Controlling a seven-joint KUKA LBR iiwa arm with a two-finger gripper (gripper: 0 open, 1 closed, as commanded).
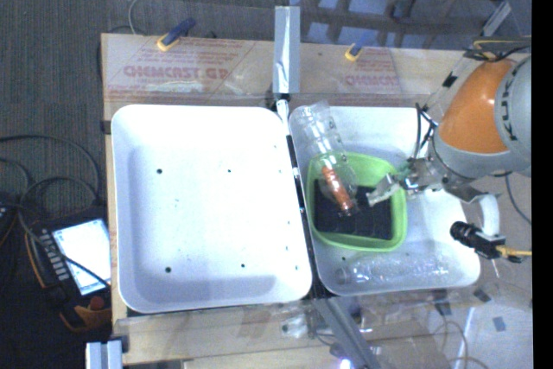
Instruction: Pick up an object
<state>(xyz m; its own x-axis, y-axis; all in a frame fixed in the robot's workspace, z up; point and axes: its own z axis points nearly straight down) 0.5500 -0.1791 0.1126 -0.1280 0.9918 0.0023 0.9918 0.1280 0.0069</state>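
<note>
In the right bin (pixel 380 121) a green bowl (pixel 400 225) lies with a black object (pixel 359 222) inside it. A clear plastic bottle (pixel 318 134) leans over the bowl's far left rim, and an orange piece (pixel 336 187) shows through its lower end. My gripper (pixel 386 188) hangs at the bowl's right rim, just right of the orange piece, with the arm reaching in from the right. Whether it touches the bowl or the bottle is unclear.
A second clear plastic bottle (pixel 389 270) lies along the right bin's near wall. The left bin (pixel 207 212) sits beside it, separated by a narrow ridge. A metal post (pixel 286 47) stands behind the bins.
</note>
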